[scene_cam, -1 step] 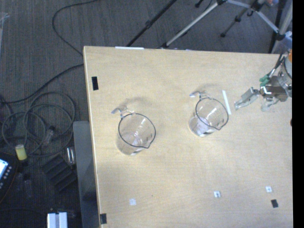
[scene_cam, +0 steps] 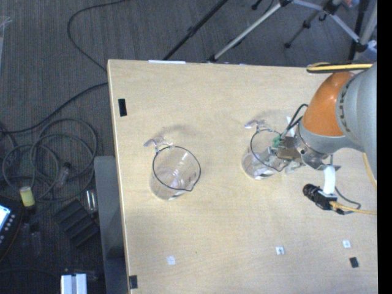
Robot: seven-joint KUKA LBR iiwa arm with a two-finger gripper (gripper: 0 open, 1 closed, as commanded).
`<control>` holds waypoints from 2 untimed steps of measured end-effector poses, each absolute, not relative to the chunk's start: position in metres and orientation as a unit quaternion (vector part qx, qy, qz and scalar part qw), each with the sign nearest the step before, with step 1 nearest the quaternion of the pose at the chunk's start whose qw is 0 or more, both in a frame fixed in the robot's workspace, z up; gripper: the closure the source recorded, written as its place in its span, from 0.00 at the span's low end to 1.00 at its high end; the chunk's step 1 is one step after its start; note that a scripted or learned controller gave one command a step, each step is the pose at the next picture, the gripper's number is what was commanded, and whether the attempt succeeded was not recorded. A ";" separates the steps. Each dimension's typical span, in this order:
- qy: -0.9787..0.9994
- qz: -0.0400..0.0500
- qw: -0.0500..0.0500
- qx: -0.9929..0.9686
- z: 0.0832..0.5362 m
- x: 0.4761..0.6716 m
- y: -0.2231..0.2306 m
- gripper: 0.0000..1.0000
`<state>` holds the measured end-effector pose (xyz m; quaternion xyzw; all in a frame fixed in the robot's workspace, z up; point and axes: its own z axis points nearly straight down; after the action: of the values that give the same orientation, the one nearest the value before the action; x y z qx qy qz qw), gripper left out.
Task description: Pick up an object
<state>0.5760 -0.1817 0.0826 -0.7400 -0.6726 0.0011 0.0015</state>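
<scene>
Two clear measuring cups stood on the pale wooden bench (scene_cam: 202, 237), and nothing else of size lay on its top apart from a few small dark and white markers near the edges. Largest in view was the grey arm (scene_cam: 361, 112) with its orange band, reaching in from the right and bending down toward the right-hand cup. Its pincer (scene_cam: 283, 150) sat right at that cup's rim, on the side facing the arm, but the wrist and cabling hid the tips, so whether it was released or clenched could not be told, nor whether anything was between them.

The left cup (scene_cam: 175, 172) stood upright near the bench's middle, well apart from the arm. It was see-through plastic or glass, with a round dark-looking rim and a bright glint on its base. Its handle stuck out toward the upper left, so its long axis ran from lower right to upper left.

The right cup (scene_cam: 262, 155) looked the same in shape and material, also upright, its open mouth facing up. Its handle pointed up and slightly left, away from the arm, with a faint shadow above it.

Smaller still, a black plug with a white piece and a yellow cable (scene_cam: 324, 196) hung below the wrist, just above the bench surface.
</scene>
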 end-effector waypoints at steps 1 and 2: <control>-0.738 0.002 0.000 -0.675 0.084 0.654 -0.179 0.00; -0.738 0.003 -0.001 -0.674 0.092 0.654 -0.180 1.00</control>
<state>0.6535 -0.1796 0.0922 -0.6744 -0.7383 0.0034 -0.0011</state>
